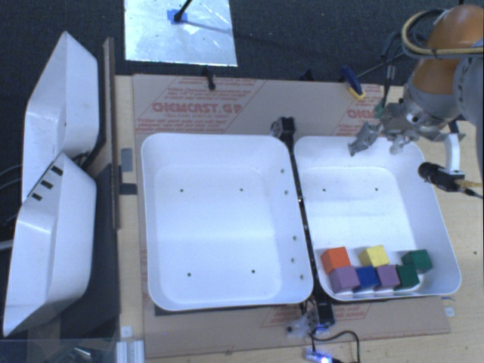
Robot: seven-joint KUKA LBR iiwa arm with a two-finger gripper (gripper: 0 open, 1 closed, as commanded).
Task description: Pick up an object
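— Blocks, where do they sit?

— Bunched along the near edge of the right bin (pixel 423 203), touching one another. I count an orange block (pixel 335 259), a yellow block (pixel 373 255) and a dark green block (pixel 417 260) in the back row, then two purple blocks (pixel 344 278) with a blue block (pixel 367 277) between them, and a second green one low at the right end.

— And you?

— My arm (pixel 446 59) comes in from the right, grey with the orange band high at the top corner, bent down toward the far rim of that same bin. My gripper (pixel 382 140) hangs over that far rim, well apart from the blocks.

— Fingers?

— Spread apart, pointing down toward the bin; the two fingertips (pixel 355 147) stand clearly separated and nothing sits between them.

— The other bin?

— The left bin (pixel 162 225) lies just beside the right one, their rims meeting along a dark strip down the middle. Both rest on a cardboard sheet (pixel 197 104) with red printing. A shiny metal plate (pixel 180 21) lies beyond it on the dark floor.
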